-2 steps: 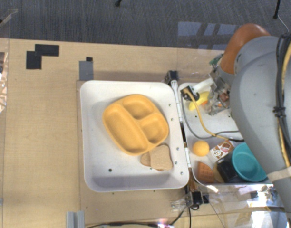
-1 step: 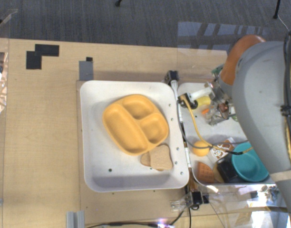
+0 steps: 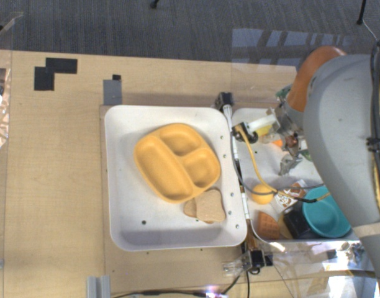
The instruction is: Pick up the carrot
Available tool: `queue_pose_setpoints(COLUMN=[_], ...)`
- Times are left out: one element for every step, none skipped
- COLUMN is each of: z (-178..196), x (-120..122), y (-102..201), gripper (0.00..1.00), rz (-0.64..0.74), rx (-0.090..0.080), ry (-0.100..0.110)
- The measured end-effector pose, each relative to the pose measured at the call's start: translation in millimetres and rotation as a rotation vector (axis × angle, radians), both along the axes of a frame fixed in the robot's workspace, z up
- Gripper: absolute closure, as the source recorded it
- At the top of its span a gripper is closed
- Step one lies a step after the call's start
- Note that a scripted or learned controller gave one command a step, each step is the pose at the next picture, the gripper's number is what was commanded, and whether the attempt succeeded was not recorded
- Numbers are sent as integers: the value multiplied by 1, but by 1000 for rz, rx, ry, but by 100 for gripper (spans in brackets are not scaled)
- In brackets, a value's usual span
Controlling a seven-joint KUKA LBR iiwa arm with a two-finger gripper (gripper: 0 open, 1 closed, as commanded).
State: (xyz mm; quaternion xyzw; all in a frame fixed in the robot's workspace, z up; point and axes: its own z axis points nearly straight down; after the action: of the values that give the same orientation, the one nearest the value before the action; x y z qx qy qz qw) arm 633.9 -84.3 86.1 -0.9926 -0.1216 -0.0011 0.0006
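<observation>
A small bright orange piece, which looks like the carrot (image 3: 275, 143), shows in the upper part of the right bin (image 3: 255, 231). The arm covers most of it. My gripper (image 3: 289, 159) hangs over that bin, just right of and below the orange piece, with its tip pointing down at the bin floor. The big grey arm body hides the bin's right side. I cannot make out whether anything is in the gripper.
The right bin also holds a yellow lemon-like fruit (image 3: 260, 195), a brownish-orange wedge (image 3: 270, 225), a black object (image 3: 295, 221) and a teal bowl (image 3: 326, 218). A yellow divided plate (image 3: 176, 161) and a bread slice (image 3: 208, 207) lie in the left bin (image 3: 125, 228).
</observation>
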Motion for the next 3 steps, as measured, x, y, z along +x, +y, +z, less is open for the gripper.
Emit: queue_pose_setpoints(z=[0,0,0], x=[0,0,0], y=[0,0,0], gripper=[0,0,0], rz=[0,0,0], rx=[0,0,0], ry=[0,0,0])
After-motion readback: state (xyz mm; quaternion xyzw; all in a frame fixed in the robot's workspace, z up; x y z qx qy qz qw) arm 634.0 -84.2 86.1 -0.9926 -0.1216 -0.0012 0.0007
